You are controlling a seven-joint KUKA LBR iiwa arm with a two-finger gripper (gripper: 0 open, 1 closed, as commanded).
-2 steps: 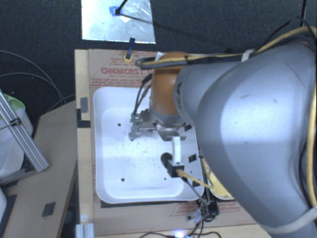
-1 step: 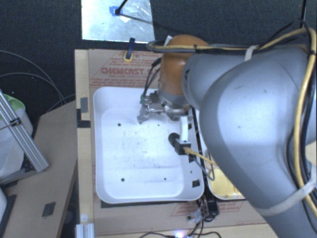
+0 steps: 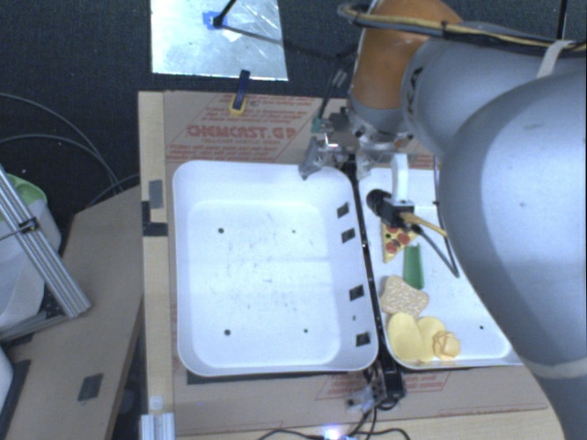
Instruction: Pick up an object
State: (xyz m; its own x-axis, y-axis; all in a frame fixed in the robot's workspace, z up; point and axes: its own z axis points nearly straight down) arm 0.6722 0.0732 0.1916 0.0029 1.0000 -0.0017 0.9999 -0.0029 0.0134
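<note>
The arm overhangs the right bin, hiding much of it.

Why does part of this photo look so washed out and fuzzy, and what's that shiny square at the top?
Camera view: the arm sits close to the lens, so it looms large, soft and pale grey. The left bin glares near-white, losing detail. The square is a reflective sheet catching light unevenly. The small food items in the right bin look slightly blurred.
</note>
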